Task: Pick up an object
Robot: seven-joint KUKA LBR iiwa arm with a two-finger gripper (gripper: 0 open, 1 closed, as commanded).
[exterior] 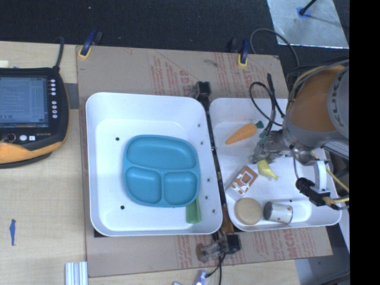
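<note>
gripper (pixel 262 154) sits low over the right bin (pixel 228 114), near its middle, at the end of the grey arm (pixel 312 108) that comes in from the right. whether it is parted or closed cannot be told from this angle (the wrist hides too much of it). the yellow toy (pixel 268 170), a small curved piece, lies just beside the gripper on its near side; i cannot tell if the two touch. the carrot (pixel 242 133) lies close by on the gripper's far left side, slanted, with its green tip toward the arm.

in the same bin a brown and white card (pixel 243 180) lies left of the yellow toy. along the near wall a round tan lid (pixel 248 211) rests just beside a pale can (pixel 278 212) lying on its side. the left bin (pixel 104 159) holds a blue divided plate (pixel 160 170) in its middle, with a green block (pixel 193 211) at the plate's near right corner.
</note>
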